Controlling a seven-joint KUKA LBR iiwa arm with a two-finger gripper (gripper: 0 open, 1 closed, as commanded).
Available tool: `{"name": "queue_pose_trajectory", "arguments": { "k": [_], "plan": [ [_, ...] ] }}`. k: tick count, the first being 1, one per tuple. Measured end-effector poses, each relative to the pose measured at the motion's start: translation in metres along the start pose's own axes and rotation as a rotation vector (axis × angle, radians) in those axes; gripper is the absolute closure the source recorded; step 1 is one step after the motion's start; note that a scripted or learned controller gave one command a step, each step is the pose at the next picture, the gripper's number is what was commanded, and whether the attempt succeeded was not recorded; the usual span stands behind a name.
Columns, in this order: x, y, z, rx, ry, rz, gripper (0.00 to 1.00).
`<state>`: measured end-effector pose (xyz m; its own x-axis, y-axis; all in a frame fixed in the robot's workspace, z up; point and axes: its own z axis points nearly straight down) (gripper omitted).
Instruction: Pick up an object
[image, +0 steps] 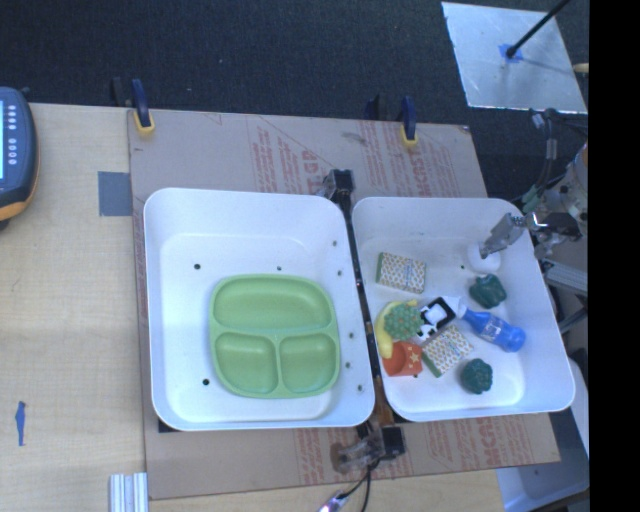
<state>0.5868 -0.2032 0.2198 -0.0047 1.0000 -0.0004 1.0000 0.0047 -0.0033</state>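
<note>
Right bin (520, 400) holding the candidate objects: two patterned packets (401, 271), a blue bottle (494, 329), green lumps (488, 291), a black-and-white toy (435, 315). The gripper (497, 240) hangs at the bin's upper right, just above a green lump; whether the jaws are apart cannot be told. Packet print is illegible. Left bin (165, 300) holds a green divided tray (273, 335).

left bin (170, 300): green tray (273, 335) fills the middle, bare rim all round
right bin (420, 225): far-left corner open; toys (440, 335) crowd the near half
</note>
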Motion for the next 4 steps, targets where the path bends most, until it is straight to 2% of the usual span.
{"name": "queue_pose_trajectory", "arguments": {
  "k": [1, 2, 3, 4],
  "plan": [
    [-0.008, -0.011, 0.122, 0.003, 0.001, -0.001, 0.0],
    [-0.009, -0.011, 0.107, 0.001, -0.001, -0.001, 1.0],
    [0.065, 0.075, 0.055, -0.011, 0.0, -0.007, 1.0],
    [0.141, -0.005, -0.007, 0.007, 0.003, 0.0, 1.0]
  ]
}}
